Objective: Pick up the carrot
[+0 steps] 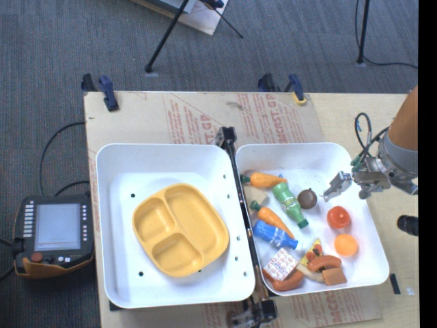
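Observation:
Two carrots lie in the right bin (311, 149). One carrot (265, 180), orange with a green top, rests near the bin's far left corner. A second carrot (275, 221) lies slanted further forward, between a green bottle (289, 205) and a blue bottle (274, 235). My gripper (349, 187) hangs over the right side of that bin, just above a red tomato (338, 217). It is open with nothing between its fingers, and it sits well to the right of both carrots.
A brown ball (307, 198), an orange (346, 244), a white-and-red packet (280, 263), a sausage (288, 283) and other toy food crowd the right bin's front. The left bin (109, 183) holds a yellow divided plate (179, 229). A pendant (53, 234) lies left of the bench.

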`<state>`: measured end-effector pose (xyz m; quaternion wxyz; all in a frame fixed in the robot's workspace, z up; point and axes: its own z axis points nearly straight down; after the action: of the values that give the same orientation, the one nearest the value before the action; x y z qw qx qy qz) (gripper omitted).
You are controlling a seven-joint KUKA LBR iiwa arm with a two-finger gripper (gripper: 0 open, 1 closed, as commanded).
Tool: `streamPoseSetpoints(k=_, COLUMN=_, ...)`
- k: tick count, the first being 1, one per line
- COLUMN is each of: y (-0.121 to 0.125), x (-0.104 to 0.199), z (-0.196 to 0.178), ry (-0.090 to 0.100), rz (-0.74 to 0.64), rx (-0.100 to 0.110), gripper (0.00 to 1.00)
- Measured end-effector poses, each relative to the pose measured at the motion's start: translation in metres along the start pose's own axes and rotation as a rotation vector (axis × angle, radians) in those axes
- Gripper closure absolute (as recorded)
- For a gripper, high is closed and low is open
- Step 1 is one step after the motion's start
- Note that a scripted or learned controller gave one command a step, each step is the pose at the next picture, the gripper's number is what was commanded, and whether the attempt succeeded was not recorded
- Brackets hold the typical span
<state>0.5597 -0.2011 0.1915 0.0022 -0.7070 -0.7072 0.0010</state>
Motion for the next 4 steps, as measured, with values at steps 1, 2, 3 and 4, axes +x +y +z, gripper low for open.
streamPoseSetpoints(k=1, y=0.049, x=0.093, z=0.018, ry=0.0, rz=0.138, rx=0.002, gripper=0.0)
streamPoseSetpoints(k=2, y=0.033, x=0.112, z=0.108, ry=-0.001, rz=0.246, rx=0.002, gripper=0.0)
streamPoseSetpoints(k=3, y=-0.019, x=0.119, z=0.108, ry=-0.001, rz=0.411, rx=0.003, gripper=0.0)
streamPoseSetpoints(k=4, y=0.033, x=0.12, z=0.108, ry=-0.001, rz=0.608, rx=0.003, gripper=0.0)
